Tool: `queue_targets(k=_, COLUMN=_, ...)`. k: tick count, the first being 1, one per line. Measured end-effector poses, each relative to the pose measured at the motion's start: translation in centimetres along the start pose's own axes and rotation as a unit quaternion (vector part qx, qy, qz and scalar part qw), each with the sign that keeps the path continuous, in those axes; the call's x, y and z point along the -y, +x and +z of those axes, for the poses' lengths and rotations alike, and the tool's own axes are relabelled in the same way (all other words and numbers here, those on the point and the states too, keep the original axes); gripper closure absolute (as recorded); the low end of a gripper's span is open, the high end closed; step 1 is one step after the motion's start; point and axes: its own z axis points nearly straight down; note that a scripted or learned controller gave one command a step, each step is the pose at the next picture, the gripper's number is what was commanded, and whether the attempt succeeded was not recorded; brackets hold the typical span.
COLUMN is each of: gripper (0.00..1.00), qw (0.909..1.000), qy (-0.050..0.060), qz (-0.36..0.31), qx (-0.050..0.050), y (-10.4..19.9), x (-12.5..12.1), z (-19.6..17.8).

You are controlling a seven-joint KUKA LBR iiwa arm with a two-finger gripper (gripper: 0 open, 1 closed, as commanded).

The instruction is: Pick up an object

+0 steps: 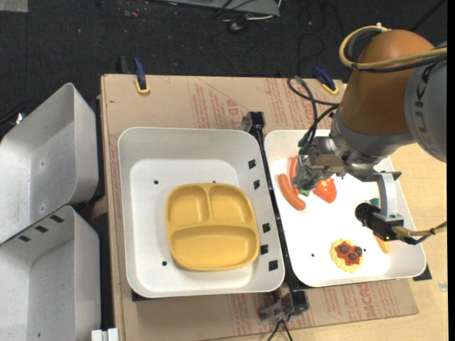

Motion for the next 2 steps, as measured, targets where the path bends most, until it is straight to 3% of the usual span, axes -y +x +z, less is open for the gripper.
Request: queue_targets(k=2, gripper=1.00, qw=1.0000, qy=-0.001, qz=0.000, qx=0.001, y=10.7, x=-1.8, z=2.2)
